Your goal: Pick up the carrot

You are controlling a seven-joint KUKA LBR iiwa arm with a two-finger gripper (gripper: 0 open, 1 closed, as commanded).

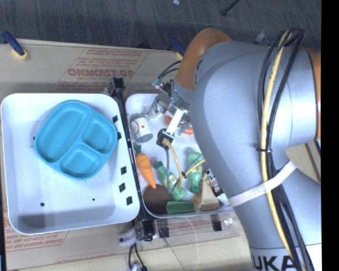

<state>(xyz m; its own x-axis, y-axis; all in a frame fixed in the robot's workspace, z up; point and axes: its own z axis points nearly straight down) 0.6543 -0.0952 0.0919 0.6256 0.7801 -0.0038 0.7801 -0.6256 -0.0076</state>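
The carrot lies by the right bin's left wall. My jaws hang farther back; I cannot tell if they are open.

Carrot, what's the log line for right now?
carrot lying in right bin, near left wall | arm over same bin | not picked up yet

- Blue divided tray at nine o'clock: smooth plastic with a soft sheen.
- Left white bin: smooth, matt plastic.
- Carrot: smooth, matt, plastic-looking.
- Surface: matt brown cardboard-like sheet, printed red.
- Arm at three o'clock: smooth grey shell, slightly glossy.
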